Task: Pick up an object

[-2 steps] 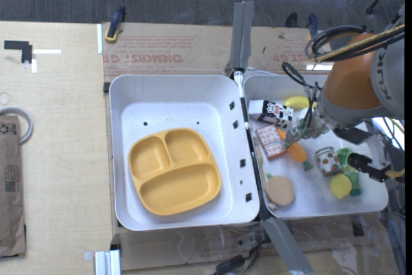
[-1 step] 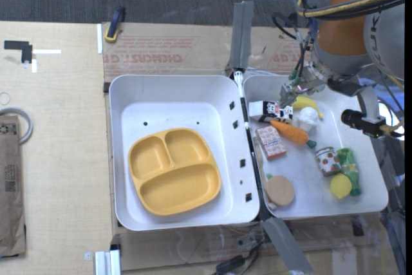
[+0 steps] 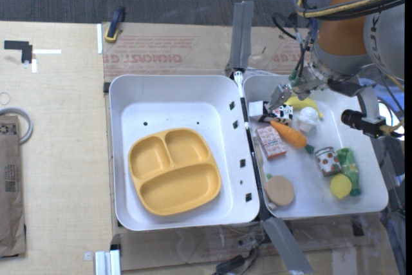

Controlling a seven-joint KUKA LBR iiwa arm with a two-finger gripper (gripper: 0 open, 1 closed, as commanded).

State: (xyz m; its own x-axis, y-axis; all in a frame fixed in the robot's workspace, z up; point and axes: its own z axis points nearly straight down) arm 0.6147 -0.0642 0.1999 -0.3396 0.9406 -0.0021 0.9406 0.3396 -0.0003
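The right bin (image 3: 367, 199) holds several small toy foods. An orange carrot (image 3: 291, 133) lies near its middle, beside a red-and-white carton (image 3: 271, 142). A black-and-white toy (image 3: 281, 114), a yellow banana (image 3: 302, 103) and a white piece (image 3: 309, 116) sit at the back. Toward the front are a tan round disc (image 3: 280, 190), a red-and-white can (image 3: 327, 161), a green item (image 3: 348, 163) and a yellow lemon (image 3: 341, 187). My gripper (image 3: 282, 98) hangs over the back of this bin, just above the black-and-white toy.
The left bin (image 3: 122, 138) holds a yellow divided plate (image 3: 175, 169). A grey divider (image 3: 241, 35) rises behind the two bins. The arm's orange band and cables (image 3: 351, 3) lean in from the upper right. A brown paper bag (image 3: 9, 183) lies at the bench's left edge.
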